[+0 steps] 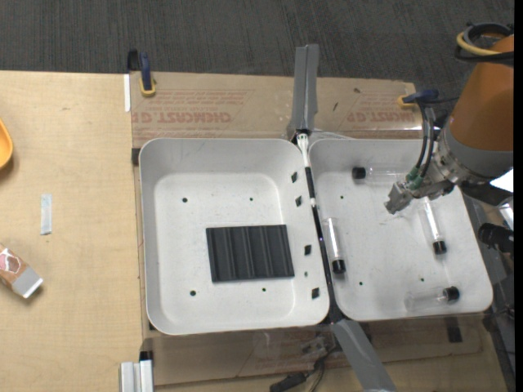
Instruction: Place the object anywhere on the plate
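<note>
Step in hand: pickup, not yet secured.
Jaws (400,199): low over right bin (474,296); apart or together cannot be told.
Tubes: clear, dark-capped, several in right bin, nearest (431,229) just beside the jaws.
Plate (249,252): dark, ribbed, in left bin (163,300).
Next: grip one tube, carry left over the divider.
Counter (65,137): tan board; dark carpet behind.

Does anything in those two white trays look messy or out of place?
Slightly. Clear tubes lie scattered at different angles in the right bin, one against its left wall. The dark ridged plate in the left bin sits a little askew. Nothing looks spilled or broken.
</note>
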Controlling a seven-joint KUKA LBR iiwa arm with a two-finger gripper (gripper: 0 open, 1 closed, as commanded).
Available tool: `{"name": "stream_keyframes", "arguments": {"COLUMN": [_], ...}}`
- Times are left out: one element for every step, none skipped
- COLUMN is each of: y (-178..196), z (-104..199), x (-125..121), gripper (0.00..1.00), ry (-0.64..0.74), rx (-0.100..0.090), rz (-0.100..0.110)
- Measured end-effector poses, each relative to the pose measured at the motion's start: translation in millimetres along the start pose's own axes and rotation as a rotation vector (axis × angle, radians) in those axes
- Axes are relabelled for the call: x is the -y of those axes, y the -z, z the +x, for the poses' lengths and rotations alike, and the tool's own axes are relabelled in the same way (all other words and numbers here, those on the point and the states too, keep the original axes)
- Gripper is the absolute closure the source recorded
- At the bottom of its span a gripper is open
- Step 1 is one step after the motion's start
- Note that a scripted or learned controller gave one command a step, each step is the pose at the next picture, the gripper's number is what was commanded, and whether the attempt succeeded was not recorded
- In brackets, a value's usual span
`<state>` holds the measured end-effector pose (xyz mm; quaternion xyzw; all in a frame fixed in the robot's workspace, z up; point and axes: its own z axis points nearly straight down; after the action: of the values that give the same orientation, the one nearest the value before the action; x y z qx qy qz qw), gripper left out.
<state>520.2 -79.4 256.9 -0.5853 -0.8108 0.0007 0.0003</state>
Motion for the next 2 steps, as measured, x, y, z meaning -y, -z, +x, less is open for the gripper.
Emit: {"name": "stream_keyframes", "arguments": {"y": [19,-33], "z": [69,156], "x": [18,-7], "gripper": [1.00,1.00], "ry": [0.086,0.211], "rx": [0.000,0.000], "rz": [0.001,0.002]}}
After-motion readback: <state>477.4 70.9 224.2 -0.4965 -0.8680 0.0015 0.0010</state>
